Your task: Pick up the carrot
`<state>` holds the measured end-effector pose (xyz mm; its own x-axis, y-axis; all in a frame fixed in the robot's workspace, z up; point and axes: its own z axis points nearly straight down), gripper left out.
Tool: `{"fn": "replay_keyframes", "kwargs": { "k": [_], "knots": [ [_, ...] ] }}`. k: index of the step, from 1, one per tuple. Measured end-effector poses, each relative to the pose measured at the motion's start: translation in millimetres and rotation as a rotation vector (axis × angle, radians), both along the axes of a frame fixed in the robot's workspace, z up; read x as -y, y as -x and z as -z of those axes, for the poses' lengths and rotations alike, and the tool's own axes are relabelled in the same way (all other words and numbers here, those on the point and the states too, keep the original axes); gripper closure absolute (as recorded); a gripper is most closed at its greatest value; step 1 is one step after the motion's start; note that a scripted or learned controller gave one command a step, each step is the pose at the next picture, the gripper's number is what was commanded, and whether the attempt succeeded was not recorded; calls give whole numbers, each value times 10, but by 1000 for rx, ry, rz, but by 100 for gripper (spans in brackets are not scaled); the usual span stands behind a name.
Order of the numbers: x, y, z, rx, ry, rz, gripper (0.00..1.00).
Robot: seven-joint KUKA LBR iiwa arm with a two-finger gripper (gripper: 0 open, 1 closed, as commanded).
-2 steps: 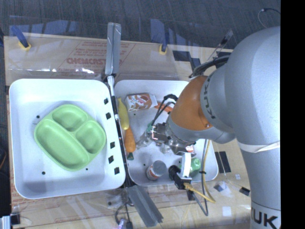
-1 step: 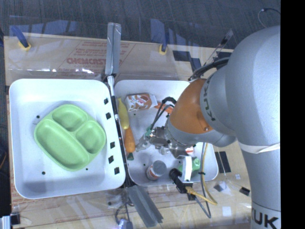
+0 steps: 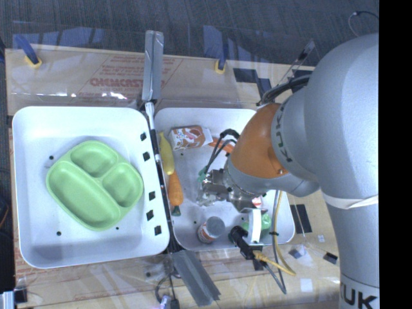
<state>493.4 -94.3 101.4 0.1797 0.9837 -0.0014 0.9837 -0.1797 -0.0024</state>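
While apart, carrot [image 3: 174, 190] beside tool [image 3: 207, 184]

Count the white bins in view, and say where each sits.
2. Left bin holds a green divided plate; right bin holds the carrot, beside the gripper.

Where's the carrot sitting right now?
The carrot lies in the right bin, against its left wall, just below the yellow banana. The hand is a little to its right.
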Motion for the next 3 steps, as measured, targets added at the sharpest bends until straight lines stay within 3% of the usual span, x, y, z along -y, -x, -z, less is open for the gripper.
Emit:
{"fn": "replay_keyframes", "kwargs": {
  "k": [1, 2, 3],
  "knots": [
    [-1, 0, 0, 0, 0, 0, 0],
    [10, 105, 71, 11, 6, -125, 0],
    [43, -90, 100, 0, -1, -18, 0]
  ]
}}
